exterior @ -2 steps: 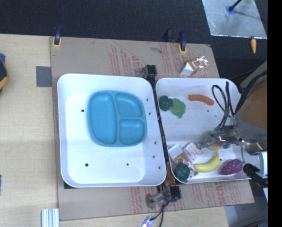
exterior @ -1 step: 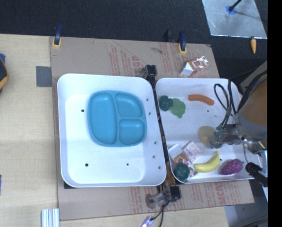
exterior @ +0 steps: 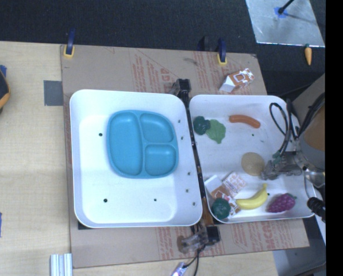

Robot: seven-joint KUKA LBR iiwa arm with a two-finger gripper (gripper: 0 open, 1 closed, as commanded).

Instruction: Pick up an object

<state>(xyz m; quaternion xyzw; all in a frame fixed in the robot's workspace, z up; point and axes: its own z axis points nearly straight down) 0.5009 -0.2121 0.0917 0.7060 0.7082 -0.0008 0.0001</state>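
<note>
Reaching in from the right edge of the frame, the arm point(exterior: 312, 128) had its gripper point(exterior: 277, 168) low over the right bin point(exterior: 217, 105), in the lower right part of the picture. Whether the claw was open or closed could not be told, because it was small and dark there. Just to the left of it lay a round beige object point(exterior: 253, 163), very near or touching. Below were a yellow banana point(exterior: 253, 200) and purple grapes point(exterior: 281, 202), near the bottom wall of the bin. A green vegetable point(exterior: 215, 131) and an orange sausage point(exterior: 244, 120) lay in the upper part. The left bin point(exterior: 88, 171) held a blue divided plate point(exterior: 142, 144).
</note>
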